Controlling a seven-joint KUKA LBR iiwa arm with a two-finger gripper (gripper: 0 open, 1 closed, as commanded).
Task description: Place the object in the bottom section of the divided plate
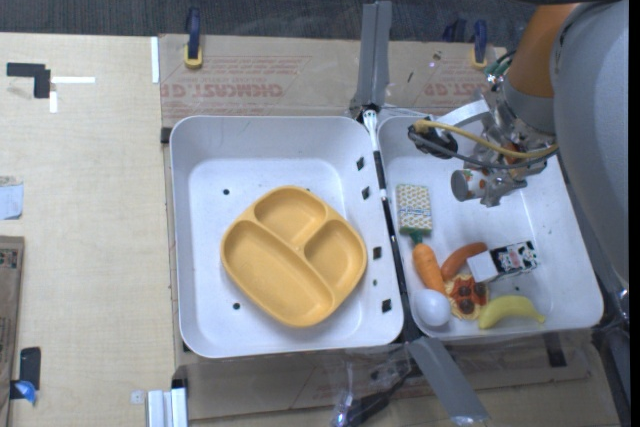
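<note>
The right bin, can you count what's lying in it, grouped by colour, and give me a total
Orange: 2, carrot and sausage
Yellow: 1, banana
White: 2, egg and small carton
Green-and-white checked: 1, sponge-like block
Red and yellow: 1, pizza slice
Total: 7

Smooth matt yellow plastic divided plate (pixel 293 256), glossy white plastic bins (pixel 190 245).
</note>
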